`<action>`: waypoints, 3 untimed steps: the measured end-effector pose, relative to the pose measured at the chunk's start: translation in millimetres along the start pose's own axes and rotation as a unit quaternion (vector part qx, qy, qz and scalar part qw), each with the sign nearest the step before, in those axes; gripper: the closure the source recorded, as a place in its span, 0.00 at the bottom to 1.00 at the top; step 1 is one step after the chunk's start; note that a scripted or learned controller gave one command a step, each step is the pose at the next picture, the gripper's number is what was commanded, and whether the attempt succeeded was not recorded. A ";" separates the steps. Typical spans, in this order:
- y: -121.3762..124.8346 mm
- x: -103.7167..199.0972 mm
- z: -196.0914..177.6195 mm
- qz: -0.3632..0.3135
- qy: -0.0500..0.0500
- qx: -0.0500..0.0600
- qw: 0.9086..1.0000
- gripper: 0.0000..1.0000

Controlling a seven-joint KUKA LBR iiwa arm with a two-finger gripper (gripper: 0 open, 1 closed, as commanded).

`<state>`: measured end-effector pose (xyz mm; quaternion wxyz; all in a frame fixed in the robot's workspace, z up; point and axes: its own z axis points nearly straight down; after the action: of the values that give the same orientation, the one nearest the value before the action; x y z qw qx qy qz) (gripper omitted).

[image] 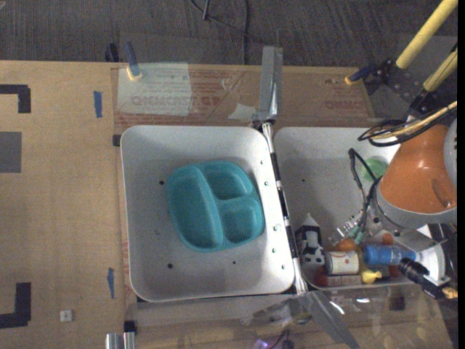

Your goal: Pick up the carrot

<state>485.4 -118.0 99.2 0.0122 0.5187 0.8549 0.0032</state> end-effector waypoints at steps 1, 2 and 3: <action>14.8 35.9 -84.7 0.190 0.007 0.011 0.982 1.00; 14.8 35.8 -84.7 0.190 0.007 0.011 0.982 0.00; 80.0 5.7 -120.1 0.244 0.006 0.011 0.970 0.00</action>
<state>550.8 -75.1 220.6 0.0004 0.7119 0.7023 -0.0004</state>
